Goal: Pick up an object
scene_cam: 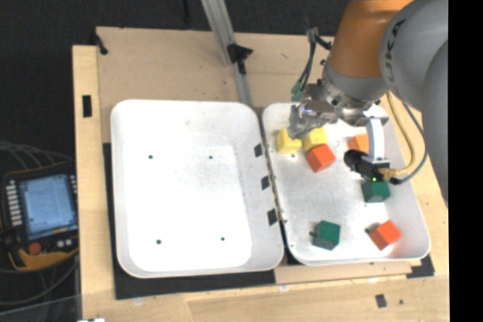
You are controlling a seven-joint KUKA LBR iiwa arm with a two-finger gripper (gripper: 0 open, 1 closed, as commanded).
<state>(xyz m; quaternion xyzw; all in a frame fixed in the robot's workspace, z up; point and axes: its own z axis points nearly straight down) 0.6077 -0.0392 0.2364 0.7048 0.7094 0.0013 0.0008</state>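
Two yellow blocks (pixel 299 140) under claw (pixel 306 117)

Light is coming down pretty evenly from overhead, so the two white bins (pixel 189 185) are glowing bright, nearly washing out, while the floor around the surface (pixel 158 64) is sinking into near black. Shadows are staying soft and short, just hugging the blocks (pixel 321 156). The arm (pixel 377 19) is picking up a mild sheen on its orange band. Everything is looking a bit soft and grainy, low-res, with fine detail smearing around the wrist.
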